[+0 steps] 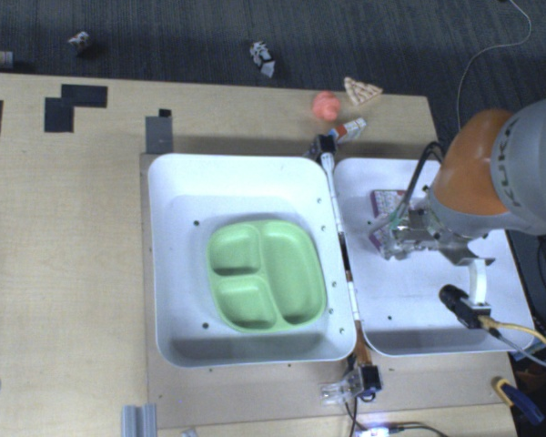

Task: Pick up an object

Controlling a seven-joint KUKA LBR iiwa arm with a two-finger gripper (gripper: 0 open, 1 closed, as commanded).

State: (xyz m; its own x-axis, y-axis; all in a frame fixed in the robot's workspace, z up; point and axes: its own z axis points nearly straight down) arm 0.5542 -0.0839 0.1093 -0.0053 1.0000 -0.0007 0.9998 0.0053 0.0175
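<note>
Camera view: two white bins (168, 244), one green tray (266, 274); my claw (393, 240), grip unreadable, reaches in from three o'clock.

A small purplish patterned object (385, 200) lies flat in the right bin (419, 335), near its far-left corner.

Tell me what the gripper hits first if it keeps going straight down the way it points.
Probably the small purplish object under the gripper in the right bin; depth is unclear, so possibly the bin floor.
</note>
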